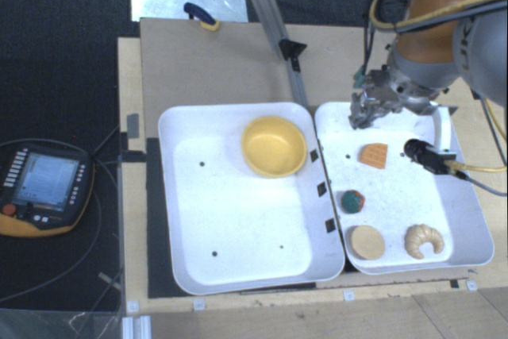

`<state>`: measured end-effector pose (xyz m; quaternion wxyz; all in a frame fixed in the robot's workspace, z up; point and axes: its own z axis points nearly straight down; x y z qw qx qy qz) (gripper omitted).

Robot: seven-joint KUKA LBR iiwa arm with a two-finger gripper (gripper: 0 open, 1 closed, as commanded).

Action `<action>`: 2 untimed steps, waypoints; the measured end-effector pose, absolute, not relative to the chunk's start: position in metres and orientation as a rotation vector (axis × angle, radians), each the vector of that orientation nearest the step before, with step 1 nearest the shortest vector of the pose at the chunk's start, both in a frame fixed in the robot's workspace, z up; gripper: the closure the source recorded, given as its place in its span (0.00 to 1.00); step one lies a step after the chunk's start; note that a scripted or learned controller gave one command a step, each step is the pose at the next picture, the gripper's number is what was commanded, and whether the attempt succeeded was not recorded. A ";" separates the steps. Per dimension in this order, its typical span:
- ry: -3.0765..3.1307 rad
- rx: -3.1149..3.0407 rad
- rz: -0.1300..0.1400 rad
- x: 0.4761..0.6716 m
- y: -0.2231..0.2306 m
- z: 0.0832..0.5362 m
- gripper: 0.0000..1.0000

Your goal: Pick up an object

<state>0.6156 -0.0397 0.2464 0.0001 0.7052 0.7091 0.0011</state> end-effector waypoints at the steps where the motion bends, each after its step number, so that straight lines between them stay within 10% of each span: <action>1: 2.226 2.217 0.002 0.615 0.004 0.247 1.00; 2: 2.227 2.216 0.002 0.618 0.054 0.252 1.00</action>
